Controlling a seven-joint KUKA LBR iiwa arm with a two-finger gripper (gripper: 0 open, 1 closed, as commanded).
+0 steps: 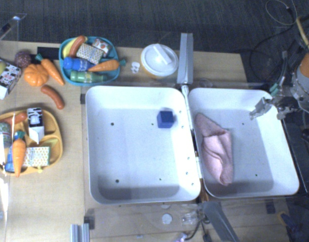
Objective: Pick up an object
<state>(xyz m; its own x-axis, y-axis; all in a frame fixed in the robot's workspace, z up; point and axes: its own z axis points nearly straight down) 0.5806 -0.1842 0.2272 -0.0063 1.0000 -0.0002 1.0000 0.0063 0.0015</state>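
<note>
The gripper (265, 106) is hovering at the right bin's (245, 189) far edge, its grip state impossible to tell, while the pink cloth (217, 147) is lying limp near the divider, perhaps slipping any pinch.

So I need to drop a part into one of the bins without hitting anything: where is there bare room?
In the left bin, everything below and left of the blue cube is bare. In the right bin, the floor right of the pink cloth is bare, though the gripper hangs over its upper right. The cloth crowds the divider side.
</note>
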